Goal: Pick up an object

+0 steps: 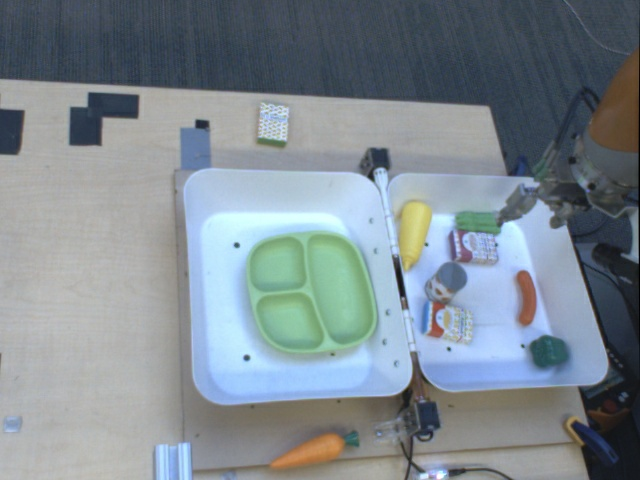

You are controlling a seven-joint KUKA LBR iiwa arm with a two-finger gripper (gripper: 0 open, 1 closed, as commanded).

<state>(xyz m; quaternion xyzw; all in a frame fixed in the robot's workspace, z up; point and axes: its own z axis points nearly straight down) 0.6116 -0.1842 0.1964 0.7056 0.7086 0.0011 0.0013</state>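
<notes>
Above the right bin's [590,353] far right corner the gripper [538,204] hangs open and empty; best to drop straight onto the sausage [525,298] by the right edge, lying well apart from its neighbours.

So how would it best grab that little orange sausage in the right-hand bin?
Probably across the middle of the sausage, coming straight down from above. It lies flat and slim, running up and down the view, with bare bin floor on both long sides, so the tool should close across its width.
</notes>
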